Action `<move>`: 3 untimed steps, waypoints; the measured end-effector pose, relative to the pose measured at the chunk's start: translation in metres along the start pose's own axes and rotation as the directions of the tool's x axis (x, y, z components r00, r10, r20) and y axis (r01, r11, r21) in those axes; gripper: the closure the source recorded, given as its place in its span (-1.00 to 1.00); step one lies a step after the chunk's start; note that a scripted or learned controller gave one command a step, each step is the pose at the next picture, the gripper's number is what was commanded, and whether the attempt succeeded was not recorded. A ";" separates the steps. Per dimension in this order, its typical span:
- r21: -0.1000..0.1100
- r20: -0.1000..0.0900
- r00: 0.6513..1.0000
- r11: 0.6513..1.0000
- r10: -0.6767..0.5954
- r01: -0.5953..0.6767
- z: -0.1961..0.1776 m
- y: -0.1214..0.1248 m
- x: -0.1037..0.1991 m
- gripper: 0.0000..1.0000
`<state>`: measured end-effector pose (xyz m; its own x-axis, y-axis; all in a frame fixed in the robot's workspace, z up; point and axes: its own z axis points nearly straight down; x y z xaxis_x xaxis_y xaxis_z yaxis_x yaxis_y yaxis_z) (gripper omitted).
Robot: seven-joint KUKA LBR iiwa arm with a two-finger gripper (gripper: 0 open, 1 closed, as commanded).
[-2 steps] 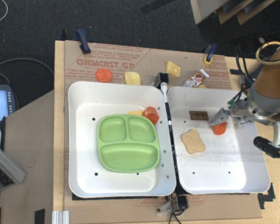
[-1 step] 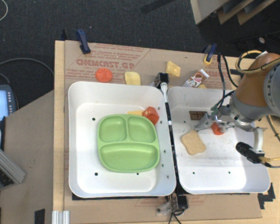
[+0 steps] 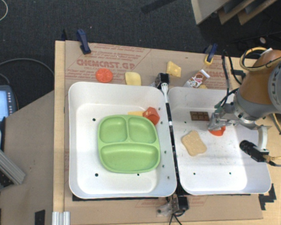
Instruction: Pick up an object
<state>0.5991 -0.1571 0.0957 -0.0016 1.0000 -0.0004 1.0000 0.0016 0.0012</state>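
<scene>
In the right bin (image 3: 231,179) my gripper (image 3: 215,124) is low, right over a small orange-red object (image 3: 218,132) whose lower edge peeks out beneath it. A brown chocolate-like bar (image 3: 199,116) lies just to the left of the gripper. A tan bread slice (image 3: 194,143) lies further left and nearer the front. The arm comes in from the right, above the bin's far right corner.
The left bin (image 3: 81,144) holds a green divided plate (image 3: 128,143), with a red piece (image 3: 152,115) and a yellow piece (image 3: 135,113) at its far edge. Behind the bins lie an orange disc (image 3: 104,75), two yellow pieces (image 3: 132,78) and a small carton (image 3: 197,80).
</scene>
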 end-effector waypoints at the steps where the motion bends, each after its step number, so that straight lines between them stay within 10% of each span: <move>1: 0.001 0.000 1.000 1.000 0.000 0.000 0.001 0.000 0.000 -1.00; 2: -0.002 0.001 1.000 1.000 0.000 0.000 -0.010 0.000 0.000 1.00; 3: -0.001 0.001 1.000 1.000 0.000 0.000 -0.009 0.000 0.000 -1.00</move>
<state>0.5993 -0.1572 0.1051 -0.0011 1.0000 -0.0011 1.0000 0.0011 0.0026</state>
